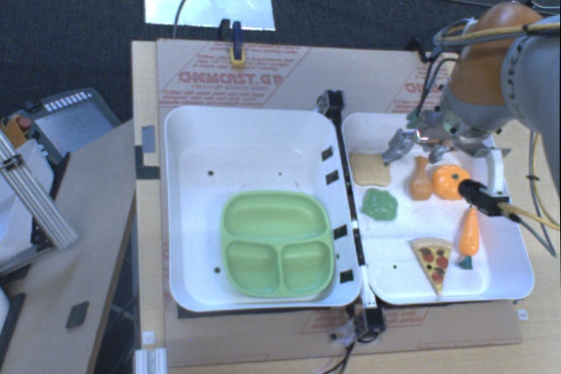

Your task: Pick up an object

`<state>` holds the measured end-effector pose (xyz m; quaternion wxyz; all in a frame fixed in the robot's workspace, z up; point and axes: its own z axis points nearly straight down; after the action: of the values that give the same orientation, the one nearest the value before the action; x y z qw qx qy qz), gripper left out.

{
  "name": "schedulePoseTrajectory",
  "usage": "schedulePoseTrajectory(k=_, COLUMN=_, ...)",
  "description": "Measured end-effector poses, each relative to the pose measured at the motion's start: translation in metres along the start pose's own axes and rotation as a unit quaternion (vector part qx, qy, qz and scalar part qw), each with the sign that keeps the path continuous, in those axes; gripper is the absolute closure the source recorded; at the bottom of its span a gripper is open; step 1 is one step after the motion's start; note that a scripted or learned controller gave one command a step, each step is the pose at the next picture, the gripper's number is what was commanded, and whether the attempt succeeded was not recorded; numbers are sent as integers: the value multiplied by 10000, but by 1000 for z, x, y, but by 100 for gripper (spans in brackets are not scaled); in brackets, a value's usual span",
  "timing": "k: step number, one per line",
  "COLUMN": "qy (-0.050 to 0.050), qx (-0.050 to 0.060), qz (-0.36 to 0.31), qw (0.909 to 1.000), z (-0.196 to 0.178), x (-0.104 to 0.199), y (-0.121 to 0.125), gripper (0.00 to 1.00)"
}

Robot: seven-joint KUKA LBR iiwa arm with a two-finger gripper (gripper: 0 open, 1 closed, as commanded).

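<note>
The right bin [517, 276] holds several toy foods. A tan bread slice [370, 169] lies at its left, with a green leafy piece [380, 205] just below it. A brown drumstick [422, 179] and a round orange fruit [449, 180] sit in the middle. An orange carrot [470, 233] and a pizza slice [433, 260] lie toward the front. My gripper [410, 143] hangs over the back of this bin, just above the bread slice and the drumstick. Nothing shows in its grasp.
The left bin [193, 188] holds a green divided plate [277, 243] at its front right. A black-clipped divider [344, 188] separates the two bins. The arm [491, 74] comes in from the right, above the right bin's back edge.
</note>
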<state>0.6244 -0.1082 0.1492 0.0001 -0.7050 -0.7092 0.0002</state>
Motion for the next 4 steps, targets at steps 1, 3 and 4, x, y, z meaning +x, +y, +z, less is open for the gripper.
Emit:
schedulePoseTrajectory(k=1, qy=-14, qx=-36, qz=20, qw=10000, z=51, x=-10, y=-1, gripper=0)
schedulePoseTrajectory(k=3, qy=-24, qx=-105, qz=15, qw=9999, z=46, x=-11, y=6, gripper=100)
schedulePoseTrajectory(k=4, qy=-3, qx=-29, qz=9, qw=10000, z=2, x=-10, y=12, gripper=100)
